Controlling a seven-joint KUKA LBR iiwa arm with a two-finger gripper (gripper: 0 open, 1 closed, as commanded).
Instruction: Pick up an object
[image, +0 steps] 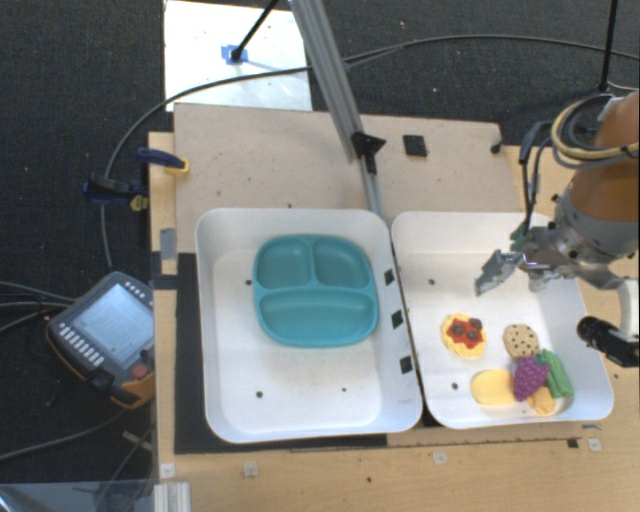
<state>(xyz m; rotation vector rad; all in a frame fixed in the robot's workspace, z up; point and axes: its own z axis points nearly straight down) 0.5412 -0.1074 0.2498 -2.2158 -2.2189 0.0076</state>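
Over the right shallow white bin (420, 300) on the desk hangs the arm's two-finger pincer (512, 266), fingers apart, nothing between them. Toys cluster at that bin's near end: small round pizza toy with red topping (464, 335), tan chocolate-chip cookie (520, 340), purple grape bunch (531, 376), yellow rounded piece (491, 387). Teal divided plastic plate (316, 290) sits in the left bin. Best bet: descend on the pizza, it lies nearest and apart from the rest; centre fingers across it.

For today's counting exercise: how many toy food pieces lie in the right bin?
5, maybe more hidden beneath: a pizza piece, a cookie, purple grapes, a green piece beside the grapes, and a yellow piece at the near edge.
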